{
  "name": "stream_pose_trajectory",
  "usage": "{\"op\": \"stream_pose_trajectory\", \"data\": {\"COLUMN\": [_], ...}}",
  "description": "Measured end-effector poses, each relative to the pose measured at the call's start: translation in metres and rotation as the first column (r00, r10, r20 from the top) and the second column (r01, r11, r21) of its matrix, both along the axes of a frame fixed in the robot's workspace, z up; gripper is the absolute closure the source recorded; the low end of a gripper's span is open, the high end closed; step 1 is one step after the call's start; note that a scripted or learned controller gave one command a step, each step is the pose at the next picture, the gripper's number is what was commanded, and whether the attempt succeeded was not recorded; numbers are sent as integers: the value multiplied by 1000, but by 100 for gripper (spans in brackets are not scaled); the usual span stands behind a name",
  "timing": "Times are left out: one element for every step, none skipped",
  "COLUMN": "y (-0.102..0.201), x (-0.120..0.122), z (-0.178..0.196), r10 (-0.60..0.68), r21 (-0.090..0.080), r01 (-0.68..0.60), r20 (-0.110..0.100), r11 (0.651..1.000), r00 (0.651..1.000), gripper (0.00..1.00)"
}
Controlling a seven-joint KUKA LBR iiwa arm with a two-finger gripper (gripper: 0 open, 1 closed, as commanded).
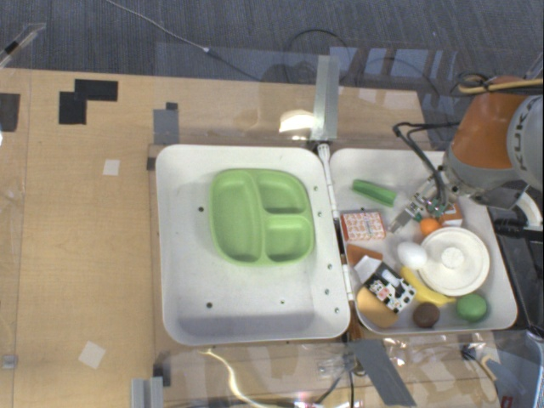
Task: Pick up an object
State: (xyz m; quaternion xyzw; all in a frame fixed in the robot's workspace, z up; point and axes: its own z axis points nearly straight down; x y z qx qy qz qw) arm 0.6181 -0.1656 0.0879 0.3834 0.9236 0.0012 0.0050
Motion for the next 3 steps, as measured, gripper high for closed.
{"op": "stream_pose_trajectory", "data": {"y": [0,0,67], "x": [4,4,6], "z": [16,15,0], "r10": [4,5,-18], "r21": [-3,-3,2], "r01": [-4,-5,18], "r20": [13,12,1], "r11": [1000,1000,1000], "r00": [1000,1000,1000], "gripper": [100,0,0]}}
